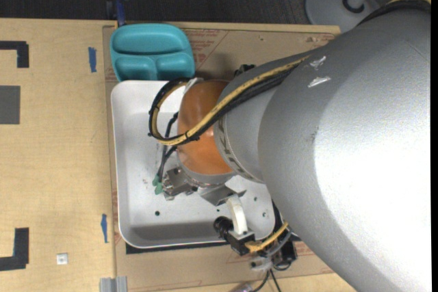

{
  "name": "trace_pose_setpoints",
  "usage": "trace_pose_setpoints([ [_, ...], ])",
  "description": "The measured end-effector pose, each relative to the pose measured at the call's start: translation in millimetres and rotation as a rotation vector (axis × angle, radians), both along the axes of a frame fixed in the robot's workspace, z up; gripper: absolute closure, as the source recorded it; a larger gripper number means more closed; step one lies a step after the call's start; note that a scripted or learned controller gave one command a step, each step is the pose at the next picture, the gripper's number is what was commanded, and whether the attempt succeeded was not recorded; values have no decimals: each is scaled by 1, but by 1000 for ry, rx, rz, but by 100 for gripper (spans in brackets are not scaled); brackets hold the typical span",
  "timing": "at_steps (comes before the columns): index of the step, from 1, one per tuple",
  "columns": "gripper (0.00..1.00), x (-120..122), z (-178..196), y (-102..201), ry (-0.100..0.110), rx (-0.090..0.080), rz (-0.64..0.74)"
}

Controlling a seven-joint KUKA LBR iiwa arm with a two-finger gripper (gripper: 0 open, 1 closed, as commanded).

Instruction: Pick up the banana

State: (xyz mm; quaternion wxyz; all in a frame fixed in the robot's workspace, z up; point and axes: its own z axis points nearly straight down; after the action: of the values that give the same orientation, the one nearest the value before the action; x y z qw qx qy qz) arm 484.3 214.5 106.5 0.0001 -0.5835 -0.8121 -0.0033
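The arm point(328, 126) reaches in from the right and covers most of the white bin point(130, 167). Its big grey body and the orange band point(202, 133) hang above the middle of the bin, and the gripper is under them, so I cannot tell if it is released or clenched.

I cannot find the banana; maybe it lies under the arm, but this is only a guess. By my judgement a banana is light, a little soft, with a smooth skin that can slip and bruises when pressed hard. Its form is curved, so the best place to take hold is the middle of its length, across the narrow side, with gentle force.

The bin is smooth hard plastic, shallow, with round corners. Behind it a teal tray point(152, 51) touches its far rim; it looks like moulded plastic with compartments. The bench point(55, 147) is flat brown board, matt, with small blue tape marks. A yellow and black cable point(171, 126) loops beside the band.
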Motion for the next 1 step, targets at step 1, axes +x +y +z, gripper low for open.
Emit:
trace_pose_setpoints([
  [1, 100, 0, 10, 0, -1, 0, -1],
])
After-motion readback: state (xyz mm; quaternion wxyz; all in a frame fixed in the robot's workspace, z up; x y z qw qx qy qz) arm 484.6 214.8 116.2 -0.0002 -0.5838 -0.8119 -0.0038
